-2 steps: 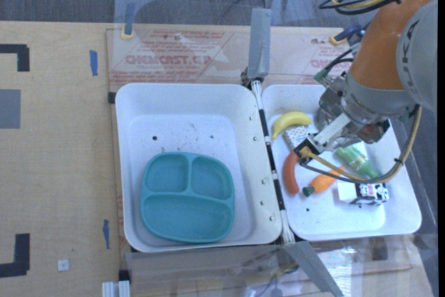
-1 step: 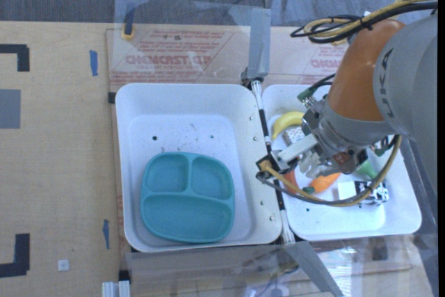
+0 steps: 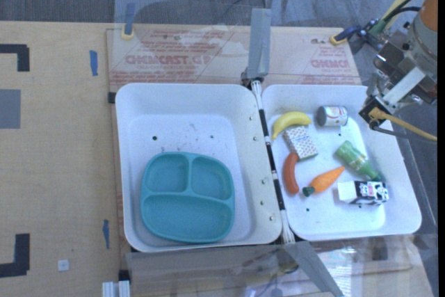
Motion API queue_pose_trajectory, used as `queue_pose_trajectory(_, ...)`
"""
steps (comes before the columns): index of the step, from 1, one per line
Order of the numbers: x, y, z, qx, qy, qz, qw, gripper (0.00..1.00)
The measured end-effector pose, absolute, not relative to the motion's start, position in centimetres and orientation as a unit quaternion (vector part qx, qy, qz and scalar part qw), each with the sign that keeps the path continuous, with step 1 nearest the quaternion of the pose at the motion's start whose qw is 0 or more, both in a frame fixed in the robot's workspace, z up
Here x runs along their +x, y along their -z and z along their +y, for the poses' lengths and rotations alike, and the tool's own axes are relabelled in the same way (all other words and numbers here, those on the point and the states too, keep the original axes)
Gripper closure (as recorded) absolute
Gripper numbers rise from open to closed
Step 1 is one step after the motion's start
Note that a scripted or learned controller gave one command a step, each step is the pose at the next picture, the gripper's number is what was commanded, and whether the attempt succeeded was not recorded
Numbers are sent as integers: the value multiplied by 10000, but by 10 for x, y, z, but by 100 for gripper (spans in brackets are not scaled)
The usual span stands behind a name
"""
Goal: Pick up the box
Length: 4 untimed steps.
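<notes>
A small box point(image 3: 301, 142) with a speckled red-and-white pattern lies in the right bin point(image 3: 410, 219), just below a yellow banana point(image 3: 290, 122). A white and black carton point(image 3: 362, 192) lies near the bin's front right. My gripper point(image 3: 391, 89) hangs over the right bin's far right rim, above and to the right of a silver can point(image 3: 332, 115). It is well apart from the patterned box and holds nothing that I can see.
The right bin also has a red chilli point(image 3: 290, 173), an orange carrot point(image 3: 325, 181) and a green bottle point(image 3: 356, 158). A teal divided plate point(image 3: 188, 197) lies in the left bin point(image 3: 132, 115). Yellow cables run along the right side.
</notes>
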<state>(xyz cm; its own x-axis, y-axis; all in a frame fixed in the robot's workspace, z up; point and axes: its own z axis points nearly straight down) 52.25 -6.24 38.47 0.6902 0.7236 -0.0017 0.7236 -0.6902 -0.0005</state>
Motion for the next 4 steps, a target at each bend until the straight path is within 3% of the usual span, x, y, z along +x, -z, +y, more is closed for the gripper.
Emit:
queue_pose_trajectory(1,537,-374,-96,9221,5,3871,6,100)
queue_pose_trajectory(2,478,-210,-123,9061,12,4230,-11,100)
queue_pose_trajectory(3,506,-184,-76,9292,9,3696,-6,100)
queue_pose_trajectory(4,515,-184,-57,9519,10,3065,-3,100)
